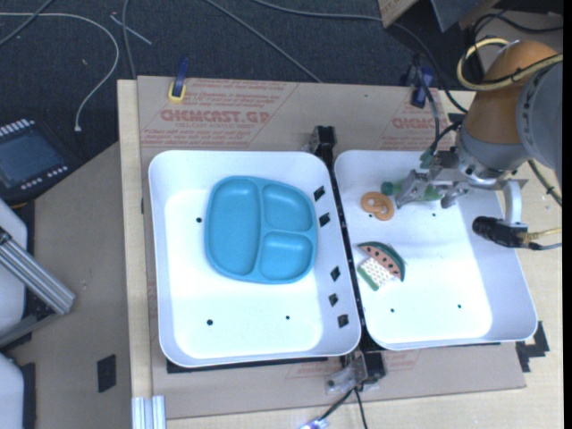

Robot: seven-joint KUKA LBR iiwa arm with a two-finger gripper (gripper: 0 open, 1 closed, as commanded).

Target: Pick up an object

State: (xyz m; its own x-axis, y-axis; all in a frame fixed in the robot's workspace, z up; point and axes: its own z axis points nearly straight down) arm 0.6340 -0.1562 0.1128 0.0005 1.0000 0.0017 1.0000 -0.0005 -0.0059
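In the right bin (465,302) lie a small tan pretzel-shaped piece (377,206) near the back left and a watermelon-slice toy (381,264) toward the middle left. My gripper (427,191) hangs over the back of this bin, just right of the pretzel piece, with a small green thing (388,188) at its left side. The fingers are splayed low above the bin floor with a visible gap and nothing between them.
The left bin (179,311) holds a blue divided plate (260,229). A black divider with clips (332,239) runs between the bins. The grey and orange arm (505,105) reaches in from the upper right, with cables (509,231) beside it.
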